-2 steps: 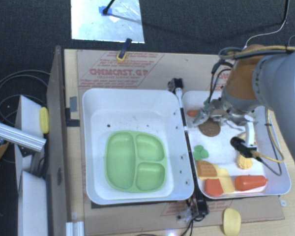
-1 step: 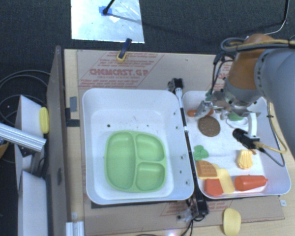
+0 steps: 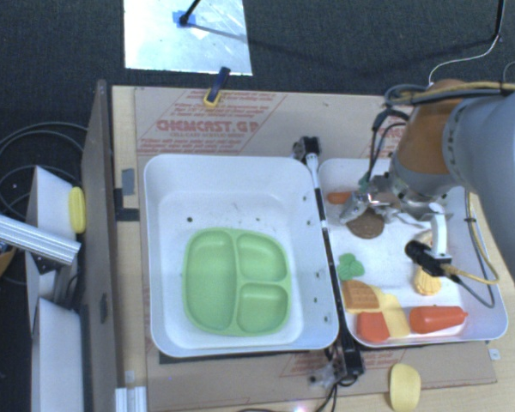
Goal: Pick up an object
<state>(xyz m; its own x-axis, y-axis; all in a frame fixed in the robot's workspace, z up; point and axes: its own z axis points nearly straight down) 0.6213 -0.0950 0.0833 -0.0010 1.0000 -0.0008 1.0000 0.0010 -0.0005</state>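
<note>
Brown disc (image 3: 366,227) is seen at upper left of the right bin (image 3: 489,329), directly under the gripper (image 3: 371,204), presumably lowered there for a grasp; finger state cannot be told.

I see the bench (image 3: 240,118), brown board with red print, carrying two white bins side by side: left bin (image 3: 167,230), right bin (image 3: 489,312). A yellow piece (image 3: 404,384) lies on the board just below the right bin. Yellow-and-blue clip (image 3: 216,88) at the far edge.
</note>
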